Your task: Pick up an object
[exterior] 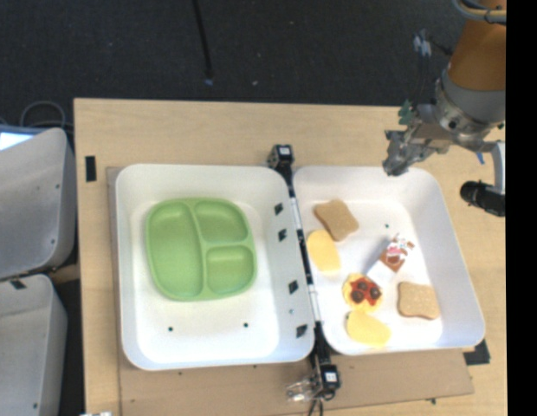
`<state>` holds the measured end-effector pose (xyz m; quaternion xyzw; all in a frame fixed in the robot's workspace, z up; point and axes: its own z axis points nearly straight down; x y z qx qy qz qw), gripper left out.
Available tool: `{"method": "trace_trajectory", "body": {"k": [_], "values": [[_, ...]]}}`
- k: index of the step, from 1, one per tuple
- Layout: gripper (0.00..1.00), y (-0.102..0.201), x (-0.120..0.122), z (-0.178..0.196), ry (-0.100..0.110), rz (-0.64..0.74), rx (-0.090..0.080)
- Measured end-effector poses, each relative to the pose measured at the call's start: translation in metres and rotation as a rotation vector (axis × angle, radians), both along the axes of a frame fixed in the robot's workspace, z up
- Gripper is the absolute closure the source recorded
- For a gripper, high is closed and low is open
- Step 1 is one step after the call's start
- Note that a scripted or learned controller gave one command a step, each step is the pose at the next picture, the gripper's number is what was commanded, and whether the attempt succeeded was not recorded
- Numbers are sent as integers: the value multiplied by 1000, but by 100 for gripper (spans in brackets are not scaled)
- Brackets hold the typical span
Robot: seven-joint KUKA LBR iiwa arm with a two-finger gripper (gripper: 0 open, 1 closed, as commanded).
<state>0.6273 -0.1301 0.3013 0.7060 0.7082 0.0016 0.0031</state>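
A grey two-finger gripper (pixel 397 165) is seen above the far rim of the right-hand shallow white bin (pixel 450 206), beneath the arm's orange band. Nothing is held by it; whether it is open cannot be told, as it is small and blurred.

No object has been chosen yet. For a clean pick, the gripper would best be brought down over one piece that lies apart from the others, so that nothing else is nudged.

The likeliest candidate, a brown toast-shaped slice (pixel 336 219), lies in the same bin, below and to the left of the gripper, fairly near it. Just beyond it from the gripper is a pale yellow rounded piece (pixel 323 250). A small red-and-white wrapped item (pixel 396 253) lies almost directly below the gripper, farther off.
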Motion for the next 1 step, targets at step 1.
{"method": "trace_trajectory", "body": {"k": [1], "values": [[100, 42, 3, -7, 6, 1, 1]]}}
